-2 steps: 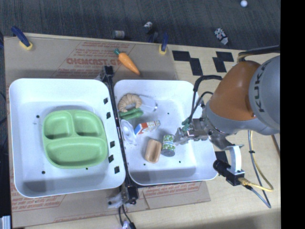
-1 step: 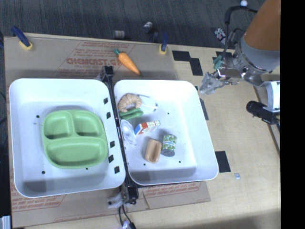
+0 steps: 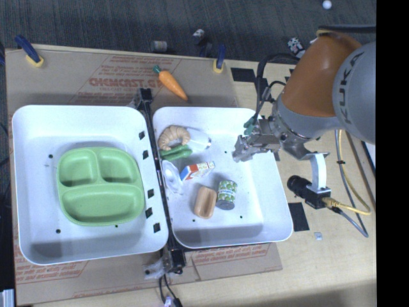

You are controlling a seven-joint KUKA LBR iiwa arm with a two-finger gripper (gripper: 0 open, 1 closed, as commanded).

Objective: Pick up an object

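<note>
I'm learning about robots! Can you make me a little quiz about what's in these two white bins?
1. True or false: the green divided plate lies in the left bin.
2. Which lies outside both bins? A) the small can B) the toy carrot C) the croissant
3. Fill in: the gripper hangs over the ____ bin.

Key:
1. True.
2. B, it lies on the cardboard behind the bins.
3. Right.

Glossy white plastic bins (image 3: 268,216) are sitting on matt brown cardboard (image 3: 121,75); the green tray (image 3: 100,185) is looking smooth plastic.
</note>
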